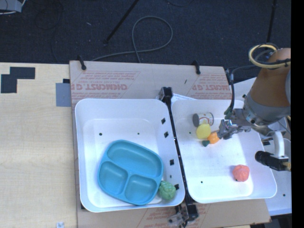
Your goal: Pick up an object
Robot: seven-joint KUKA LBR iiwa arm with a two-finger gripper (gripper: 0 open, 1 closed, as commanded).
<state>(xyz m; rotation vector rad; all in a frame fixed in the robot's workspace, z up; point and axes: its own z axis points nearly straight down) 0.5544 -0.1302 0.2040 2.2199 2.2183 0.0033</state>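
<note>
My gripper (227, 127) is low in the right bin (256, 194), just beside the orange toy (213, 137) and yellow ball (204, 130). I cannot tell its state. Nothing is lifted yet.

Blue tray (129, 171) in left bin (90, 122), hand (225, 129) beside orange object (213, 137)

Glossy blue plastic tray (129, 171); smooth white plastic bins (88, 127).

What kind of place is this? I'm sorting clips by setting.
Probably a robotics lab test bench: a grey arm reaches over two white bins, toy-like items such as a blue divided tray and a yellow ball lie in them, and loose cables trail on dark carpet.
</note>
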